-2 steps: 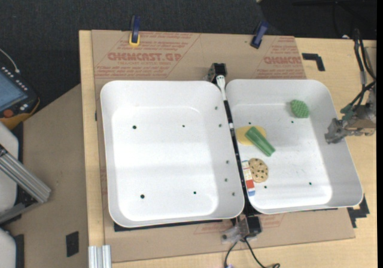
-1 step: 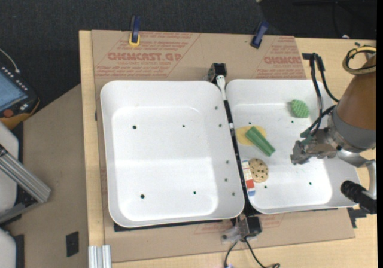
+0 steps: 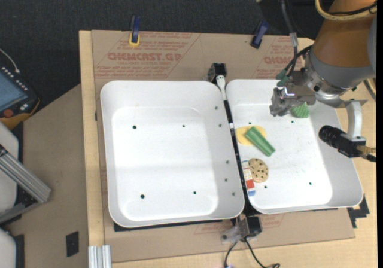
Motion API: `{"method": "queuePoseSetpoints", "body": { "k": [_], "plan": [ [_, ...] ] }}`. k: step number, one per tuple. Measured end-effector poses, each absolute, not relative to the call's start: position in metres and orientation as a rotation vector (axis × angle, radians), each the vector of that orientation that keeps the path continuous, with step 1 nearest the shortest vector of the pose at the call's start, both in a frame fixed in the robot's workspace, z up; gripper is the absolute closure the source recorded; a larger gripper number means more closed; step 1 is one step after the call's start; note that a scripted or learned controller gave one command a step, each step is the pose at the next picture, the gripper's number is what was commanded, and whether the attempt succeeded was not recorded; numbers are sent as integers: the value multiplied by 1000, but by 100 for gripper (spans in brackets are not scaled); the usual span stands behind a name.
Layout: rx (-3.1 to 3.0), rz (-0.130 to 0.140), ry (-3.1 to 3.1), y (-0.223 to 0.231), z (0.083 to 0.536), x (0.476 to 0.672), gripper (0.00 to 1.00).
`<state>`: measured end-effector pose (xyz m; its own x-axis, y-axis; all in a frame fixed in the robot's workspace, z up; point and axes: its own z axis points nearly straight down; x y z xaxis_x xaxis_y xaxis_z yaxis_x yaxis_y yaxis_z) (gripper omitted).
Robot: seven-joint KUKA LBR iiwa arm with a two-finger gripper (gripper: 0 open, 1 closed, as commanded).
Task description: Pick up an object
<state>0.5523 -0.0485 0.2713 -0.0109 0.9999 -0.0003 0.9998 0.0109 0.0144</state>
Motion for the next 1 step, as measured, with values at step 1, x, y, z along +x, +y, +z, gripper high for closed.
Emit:
{"method": "queuePoseSetpoints", "body": {
  "k": [1],
  "plan": [
    [2209,8,2232,35,282,552,100]
  ]
}}
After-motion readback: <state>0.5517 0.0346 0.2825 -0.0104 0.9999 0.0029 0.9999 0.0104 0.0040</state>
